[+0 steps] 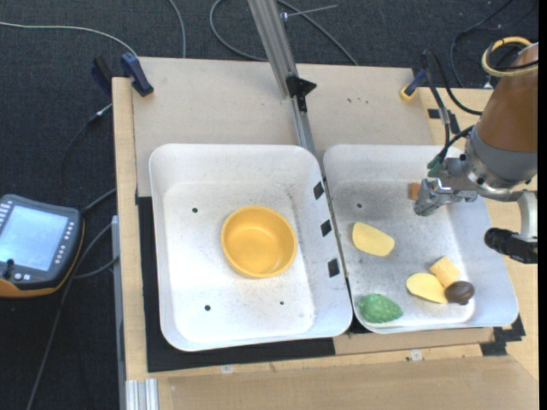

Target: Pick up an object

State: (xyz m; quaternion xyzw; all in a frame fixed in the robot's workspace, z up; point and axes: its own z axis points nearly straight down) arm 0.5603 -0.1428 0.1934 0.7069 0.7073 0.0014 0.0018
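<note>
The right bin (385, 165) holds a pale yellow rounded piece (373, 239) near its middle. A green lumpy object (379, 307) lies at its front edge. Near the front right are a yellow wedge (425, 287), a small yellow cylinder (444, 271) and a dark brown ball (460, 292), close together. My gripper (425, 201) hangs over the right bin's back right part, above and right of the pale yellow piece. Nothing shows between its fingers.
The left bin (171, 178) holds a yellow bowl (258, 241) at its centre. A metal rail (275, 37) slants down to the gap between the bins. A teach pendant (34, 244) lies off the bench at left. Blue clamps (135, 73) sit at the bench's back corners.
</note>
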